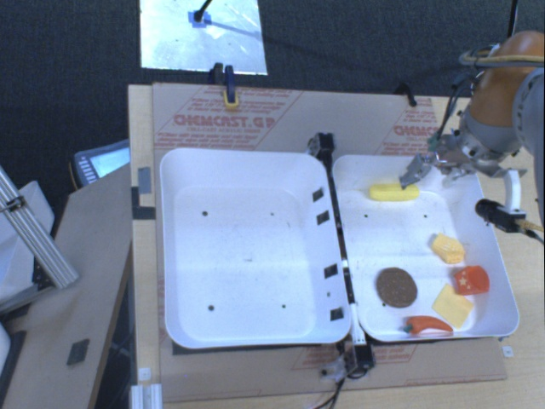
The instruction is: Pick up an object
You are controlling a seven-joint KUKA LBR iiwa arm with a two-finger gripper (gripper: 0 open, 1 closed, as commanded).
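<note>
Hovering at the right bin's far edge, gripper sits just above the yellow block's right end; can't tell its opening. Brown disc, corn piece, red piece lie nearer.

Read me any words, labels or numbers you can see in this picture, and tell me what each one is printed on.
"CHEMCAST GP", red print on the brown protective sheet under the bins, far left side.
A second red print on the same sheet at far right, near the gripper: it starts like the same word, but it is cut off and too blurred to read.
Faint red print along the sheet's near edge: too small to read.
The toy food carries no readable text.
</note>
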